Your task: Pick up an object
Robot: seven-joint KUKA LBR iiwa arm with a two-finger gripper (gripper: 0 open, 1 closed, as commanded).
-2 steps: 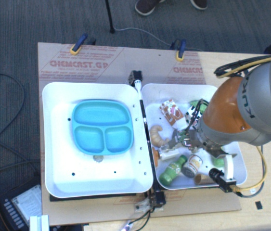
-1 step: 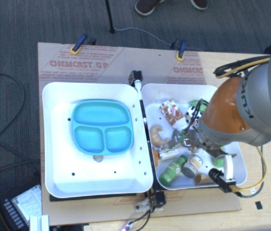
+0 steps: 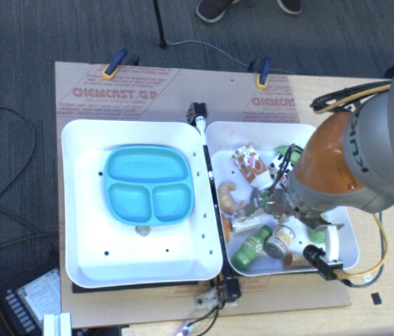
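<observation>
My claw (image 3: 265, 203) hangs low in the right bin (image 3: 336, 259), its state unclear, over crowded items like the green bottle (image 3: 250, 249), so I may nudge neighbours and grab nothing.

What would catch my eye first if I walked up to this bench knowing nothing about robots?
Probably the bright blue divided tray lying in the middle of the left white bin. Next, the bulky grey arm with its orange band reaching in from the right over the right bin, where small items crowd together, such as a green bottle and a red-and-white packet.
</observation>
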